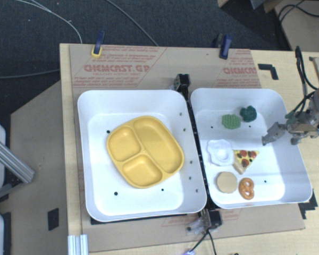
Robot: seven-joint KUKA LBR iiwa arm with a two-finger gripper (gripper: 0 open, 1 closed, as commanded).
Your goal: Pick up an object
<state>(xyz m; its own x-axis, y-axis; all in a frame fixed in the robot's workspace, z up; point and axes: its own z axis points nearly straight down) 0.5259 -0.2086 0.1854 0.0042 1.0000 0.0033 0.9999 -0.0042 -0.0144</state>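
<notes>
Brown twisted pretzel toy (pixel 246 188) w/ round tan cookie (pixel 227 183), pizza slice (pixel 245 158) nearest cam in right white bin (pixel 295 187); gripper (pixel 279 133) at bin's right edge, holding nothing, finger spread unclear; best: center over one piece, descend straight.

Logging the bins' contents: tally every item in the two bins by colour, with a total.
Yellow: 1, the tray
Green: 2, light piece, dark piece
White: 1, the egg
Tan or brown: 2, cookie, pretzel
Mixed colours: 1, pizza slice
Total: 7
</notes>
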